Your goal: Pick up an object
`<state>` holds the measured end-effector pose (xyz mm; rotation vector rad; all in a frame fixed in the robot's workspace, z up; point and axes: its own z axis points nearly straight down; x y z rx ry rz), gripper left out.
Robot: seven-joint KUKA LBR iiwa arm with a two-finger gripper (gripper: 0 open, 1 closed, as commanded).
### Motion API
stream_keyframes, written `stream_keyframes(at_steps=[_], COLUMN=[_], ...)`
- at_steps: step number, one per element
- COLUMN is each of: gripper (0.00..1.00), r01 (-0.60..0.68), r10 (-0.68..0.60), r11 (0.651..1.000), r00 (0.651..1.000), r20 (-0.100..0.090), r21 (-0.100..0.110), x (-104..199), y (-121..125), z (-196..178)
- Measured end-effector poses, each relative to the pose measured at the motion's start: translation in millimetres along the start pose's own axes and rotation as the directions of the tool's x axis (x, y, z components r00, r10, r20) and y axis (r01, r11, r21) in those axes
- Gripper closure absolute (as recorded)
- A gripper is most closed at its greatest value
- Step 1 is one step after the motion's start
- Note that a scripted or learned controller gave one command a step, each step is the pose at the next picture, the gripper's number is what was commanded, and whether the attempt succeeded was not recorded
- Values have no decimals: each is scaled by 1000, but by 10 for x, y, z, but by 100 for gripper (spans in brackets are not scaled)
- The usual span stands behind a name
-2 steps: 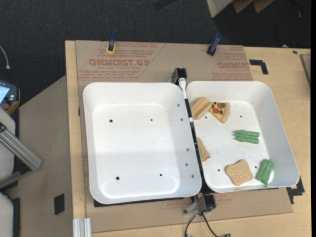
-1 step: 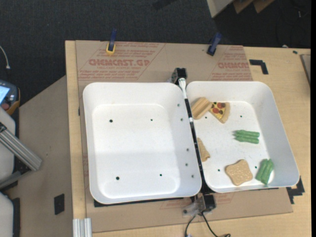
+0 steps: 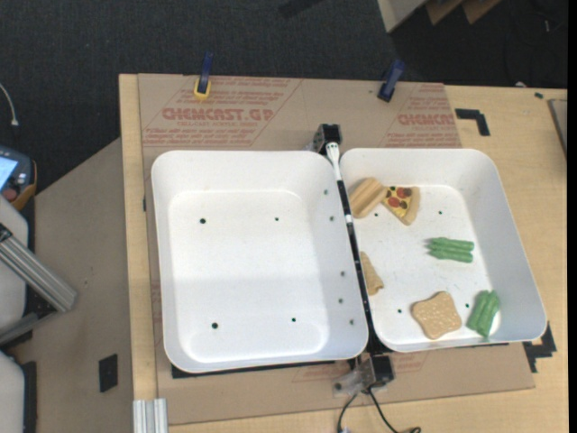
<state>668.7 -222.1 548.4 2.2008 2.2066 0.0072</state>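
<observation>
The right bin holds several toy food pieces. A tan bread-like piece lies at its upper left, touching a pizza slice. A green bean-like piece rests near the middle right. Another green piece sits at the lower right, beside a toast slice. A small tan piece lies against the bin's left wall.
The left bin sits beside the right one, joined along a black divider. Both rest on a cardboard sheet held by blue clamps at the back. A cable trails off the front edge.
</observation>
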Motion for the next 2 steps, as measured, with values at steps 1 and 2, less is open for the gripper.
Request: stream_keyframes(at_steps=[1,2], gripper=[0,100], r01=[0,1], r10=[0,-1], r11=[1000,1000], r00=[1000,1000], r20=[-1,3], r21=[1,-5], x=[0,6], y=[0,9], z=[5,-110])
